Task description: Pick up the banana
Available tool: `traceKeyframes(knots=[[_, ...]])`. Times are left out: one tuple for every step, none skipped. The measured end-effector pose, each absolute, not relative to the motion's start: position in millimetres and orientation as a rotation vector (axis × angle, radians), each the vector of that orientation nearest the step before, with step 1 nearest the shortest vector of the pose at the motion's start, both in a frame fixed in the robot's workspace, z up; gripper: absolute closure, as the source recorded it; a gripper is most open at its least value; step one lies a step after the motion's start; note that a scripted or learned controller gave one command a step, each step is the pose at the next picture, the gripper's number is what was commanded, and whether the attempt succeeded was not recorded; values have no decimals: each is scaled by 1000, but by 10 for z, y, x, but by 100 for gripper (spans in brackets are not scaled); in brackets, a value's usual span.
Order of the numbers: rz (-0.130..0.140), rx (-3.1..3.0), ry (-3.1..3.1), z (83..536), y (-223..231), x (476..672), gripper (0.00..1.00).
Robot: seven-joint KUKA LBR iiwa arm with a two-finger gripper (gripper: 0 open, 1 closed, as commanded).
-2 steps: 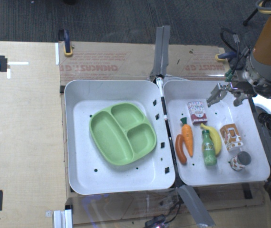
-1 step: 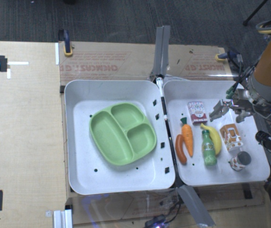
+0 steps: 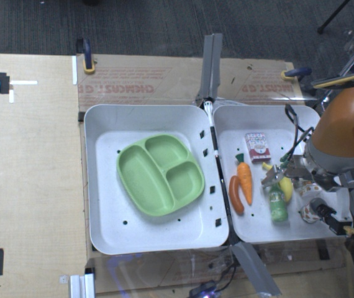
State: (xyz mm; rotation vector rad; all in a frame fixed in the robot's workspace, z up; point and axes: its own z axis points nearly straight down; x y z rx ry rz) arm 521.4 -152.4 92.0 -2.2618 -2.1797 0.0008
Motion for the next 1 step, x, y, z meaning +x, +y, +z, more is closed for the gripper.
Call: traceKeyframes(knots=[[-1,-2265,-2179,1029,-1531,5224,100]])
